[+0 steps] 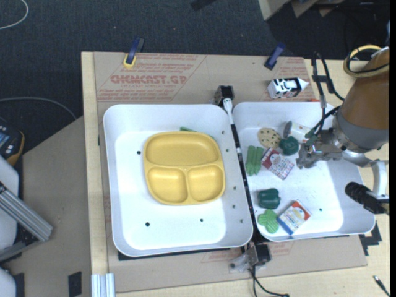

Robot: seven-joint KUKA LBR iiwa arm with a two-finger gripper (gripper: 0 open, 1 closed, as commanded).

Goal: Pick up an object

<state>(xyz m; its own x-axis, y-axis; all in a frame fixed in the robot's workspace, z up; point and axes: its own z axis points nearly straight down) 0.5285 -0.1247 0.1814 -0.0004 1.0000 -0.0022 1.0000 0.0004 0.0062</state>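
The right bin [334, 190] holds several small items. Among them are a green ridged piece [254, 159], a red and white packet [278, 164], a tan speckled disc [268, 136] and a dark teal round object [289, 145]. Nearer the front lie a dark green block [268, 197], a light green piece [268, 220] and a small red, white and blue box [292, 217]. My gripper [305, 158] is low over the bin's middle, just right of the teal object and the packet. Nothing is visibly held.
A yellow divided plate [184, 167] lies in the left bin [124, 184], with a green sliver [189, 129] showing behind it. A black and white object [288, 86] sits on the bench behind the right bin. The arm [365, 113] covers the bin's right side.
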